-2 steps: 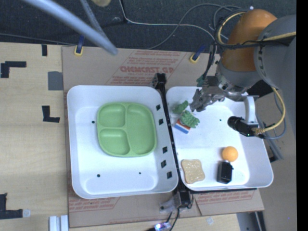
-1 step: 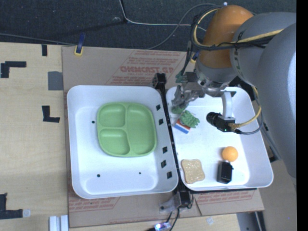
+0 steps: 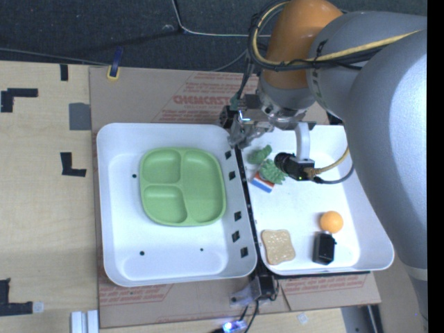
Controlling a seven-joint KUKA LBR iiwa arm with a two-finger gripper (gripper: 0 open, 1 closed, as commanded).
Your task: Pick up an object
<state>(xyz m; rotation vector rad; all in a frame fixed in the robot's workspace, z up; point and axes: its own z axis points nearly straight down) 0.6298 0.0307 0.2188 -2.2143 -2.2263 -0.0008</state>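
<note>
Because the gripper [image 3: 242, 125] hangs low over the far left corner of the white right bin [image 3: 361, 252], close to the wall it shares with the white left bin [image 3: 111, 207], it could bump that wall. I cannot tell if it is spread or pressed together. The nearest thing to grab is the crumpled green leafy toy [image 3: 268, 166], just beside it in that corner. It looks floppy and may slip. The small orange ball [image 3: 331, 221] by the near right edge could roll away.
</note>
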